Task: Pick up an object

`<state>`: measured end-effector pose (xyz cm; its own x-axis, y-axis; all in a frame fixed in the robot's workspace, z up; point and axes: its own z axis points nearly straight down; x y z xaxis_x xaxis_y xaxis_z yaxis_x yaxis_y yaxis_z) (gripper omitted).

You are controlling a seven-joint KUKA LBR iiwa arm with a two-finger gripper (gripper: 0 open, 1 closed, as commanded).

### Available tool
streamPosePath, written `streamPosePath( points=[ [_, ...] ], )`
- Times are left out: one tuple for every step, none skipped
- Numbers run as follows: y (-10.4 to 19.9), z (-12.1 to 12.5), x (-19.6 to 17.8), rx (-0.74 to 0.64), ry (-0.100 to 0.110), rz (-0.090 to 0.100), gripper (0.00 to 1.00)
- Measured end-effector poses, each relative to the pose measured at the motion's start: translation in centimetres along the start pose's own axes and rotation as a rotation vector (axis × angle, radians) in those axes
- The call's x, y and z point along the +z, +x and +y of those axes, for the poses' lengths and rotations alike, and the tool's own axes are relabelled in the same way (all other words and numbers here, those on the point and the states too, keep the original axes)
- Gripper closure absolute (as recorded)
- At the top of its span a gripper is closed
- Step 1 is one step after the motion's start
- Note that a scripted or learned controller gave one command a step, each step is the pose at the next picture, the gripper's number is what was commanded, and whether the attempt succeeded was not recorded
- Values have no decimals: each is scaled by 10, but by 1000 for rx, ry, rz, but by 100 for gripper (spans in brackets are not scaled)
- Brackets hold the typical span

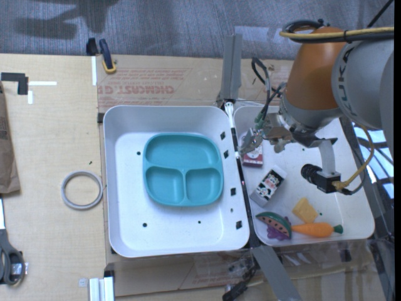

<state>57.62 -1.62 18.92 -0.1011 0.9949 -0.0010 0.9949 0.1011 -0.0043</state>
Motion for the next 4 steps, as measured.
streamPosePath(
  points=[
    [7, -45, -11, 138, 2, 1, 0],
    [-20, -92, 0, 130, 1, 1, 0],
    [-56, -59, 0, -163, -1, 1, 0],
    [-84, -108, 87, -252, -2, 2, 0]
  ],
)
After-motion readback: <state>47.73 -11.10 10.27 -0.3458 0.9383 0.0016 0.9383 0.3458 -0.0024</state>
